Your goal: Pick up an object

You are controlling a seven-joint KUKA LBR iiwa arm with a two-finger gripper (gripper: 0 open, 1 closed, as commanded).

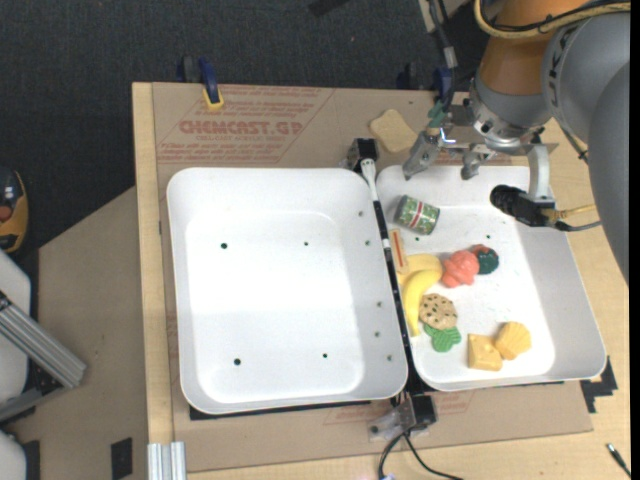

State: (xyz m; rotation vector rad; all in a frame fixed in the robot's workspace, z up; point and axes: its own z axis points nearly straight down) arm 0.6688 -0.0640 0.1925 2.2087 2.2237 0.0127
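We see the tool (442, 158) hanging over the far edge of the right bin (570, 298), fingers spread wide, nothing between them. No pick made yet, so we judge this as the approach. Candidates all lie in the right bin: a green can (417, 214) on its side nearest the tool, then a cluster toward the near side, namely banana (417, 278), red piece (461, 267) touching a dark green piece (486, 260), cookie (437, 311) overlapping a green bit (446, 338), and two yellow-orange blocks (500, 345) side by side. We'd go for the can: it stands apart from the rest with bare bin floor around it, and it is the shortest move. To do it well, we'd line the fingers across the can's narrow axis, not along its length, come straight down, and close only once both fingers straddle it; a rounded body on its side may roll if one finger touches first. Edge watch: the can sits near the divider between the bins (382, 238), so the finger on that side has little room; rotating the wrist so the fingers open along the divider avoids a rim strike. The left bin (200, 218) and the middle of the right bin's far half give open room for lifting out. The cluster is tight, and a grasp there risks nudging neighbours.
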